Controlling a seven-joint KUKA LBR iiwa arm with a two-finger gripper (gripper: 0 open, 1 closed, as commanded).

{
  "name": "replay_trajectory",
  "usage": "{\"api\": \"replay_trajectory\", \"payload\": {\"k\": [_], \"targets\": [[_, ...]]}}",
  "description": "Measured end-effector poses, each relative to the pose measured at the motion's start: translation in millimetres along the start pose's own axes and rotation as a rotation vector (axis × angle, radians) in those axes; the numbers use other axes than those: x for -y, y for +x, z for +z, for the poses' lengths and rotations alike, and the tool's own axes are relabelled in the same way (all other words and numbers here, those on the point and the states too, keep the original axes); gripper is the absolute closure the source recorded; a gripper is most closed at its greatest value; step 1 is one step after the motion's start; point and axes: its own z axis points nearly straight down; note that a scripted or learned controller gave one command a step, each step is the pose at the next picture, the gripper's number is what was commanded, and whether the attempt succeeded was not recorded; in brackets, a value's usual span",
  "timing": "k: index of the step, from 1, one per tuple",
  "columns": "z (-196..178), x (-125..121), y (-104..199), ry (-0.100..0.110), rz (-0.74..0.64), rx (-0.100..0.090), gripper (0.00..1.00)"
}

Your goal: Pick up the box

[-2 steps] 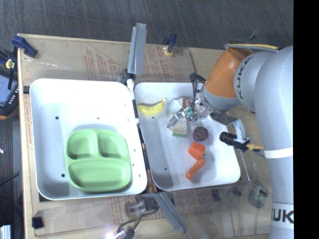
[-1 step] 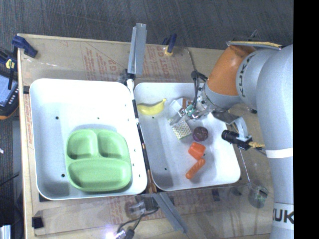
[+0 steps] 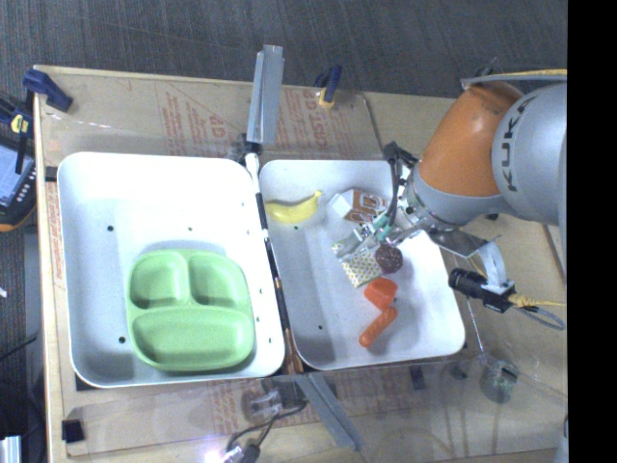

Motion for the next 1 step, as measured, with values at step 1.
{"api": "replay_trajectory", "payload": {"k": [1], "targets": [[15.5, -1.0, 60.3, 0.002, -0.083, 0.000, 1.00]]}}
